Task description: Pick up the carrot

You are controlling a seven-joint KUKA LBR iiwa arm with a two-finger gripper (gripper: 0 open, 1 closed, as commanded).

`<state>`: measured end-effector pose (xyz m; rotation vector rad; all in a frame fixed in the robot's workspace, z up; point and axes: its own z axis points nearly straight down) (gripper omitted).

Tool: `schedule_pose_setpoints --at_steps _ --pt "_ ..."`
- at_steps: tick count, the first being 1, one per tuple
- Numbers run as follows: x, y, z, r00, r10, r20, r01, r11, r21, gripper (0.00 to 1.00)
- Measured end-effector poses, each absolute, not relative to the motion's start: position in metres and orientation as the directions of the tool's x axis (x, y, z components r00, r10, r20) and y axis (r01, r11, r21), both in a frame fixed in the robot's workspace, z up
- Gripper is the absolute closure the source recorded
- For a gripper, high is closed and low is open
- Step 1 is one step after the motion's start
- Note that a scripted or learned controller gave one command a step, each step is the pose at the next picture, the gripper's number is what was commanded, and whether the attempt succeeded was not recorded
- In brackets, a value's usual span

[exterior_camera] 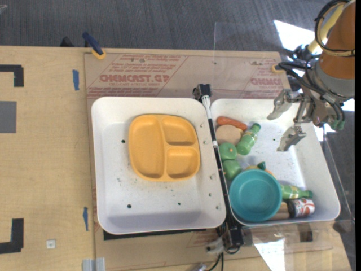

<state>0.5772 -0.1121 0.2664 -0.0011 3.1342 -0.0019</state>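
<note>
From the overhead camera I see my gripper (285,121) hanging over the right bin (324,168), fingers (290,138) spread apart, nothing between them. The carrot (231,122) lies well off to their left, touching a green bottle (248,138).

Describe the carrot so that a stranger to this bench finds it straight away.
Go to the right-hand white bin, then to its far left corner by the divider. The carrot lies there along the top of the pile, just above a tan rounded piece. It is the only slim orange-red stick among green toys.
</note>
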Motion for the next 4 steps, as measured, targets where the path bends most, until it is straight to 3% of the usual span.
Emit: schedule_pose_setpoints --at_steps 1,2,3,4 --pt "0.603 -0.093 0.417 -0.999 -0.038 -0.02 -0.038 0.999 -0.003 0.0" --pt "0.565 -0.008 0.374 -1.0 -0.011 -0.005 -0.011 1.0 0.004 0.0" --pt "0.54 0.05 0.204 -1.0 -0.026 0.009 -0.026 1.0 0.003 0.0" --pt "0.531 -0.011 0.381 -0.999 0.025 -0.02 0.025 1.0 0.0 0.0"
